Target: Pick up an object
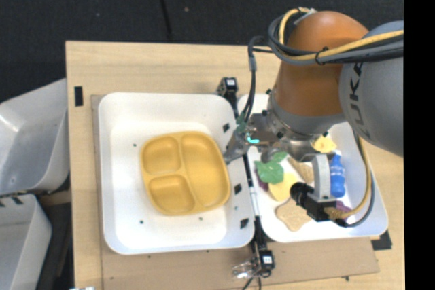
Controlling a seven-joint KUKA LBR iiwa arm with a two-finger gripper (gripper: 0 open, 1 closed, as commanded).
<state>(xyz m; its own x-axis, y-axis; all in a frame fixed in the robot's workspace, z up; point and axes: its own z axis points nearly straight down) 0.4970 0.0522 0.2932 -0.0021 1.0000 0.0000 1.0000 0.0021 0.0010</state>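
Observation:
My gripper (250, 139) hangs low over the left edge of the right bin (370, 226), close to the wall shared by the two bins. The arm's orange and grey wrist covers most of the gripper. Just to its lower right lies a green object (270, 172), with a pale yellow flat piece (282, 188) beneath it. A tan toast-shaped piece (291, 215) lies near the bin's front. A blue and white bottle (336, 176) lies further right. A small yellow item (325, 145) peeks out below the wrist. Nothing shows as held.
The left bin (112, 146) holds a yellow divided plate (185, 172) at its middle. The arm covers the back half of the right bin. Small clamps sit along the seam between the bins, on the wooden bench (149, 68).

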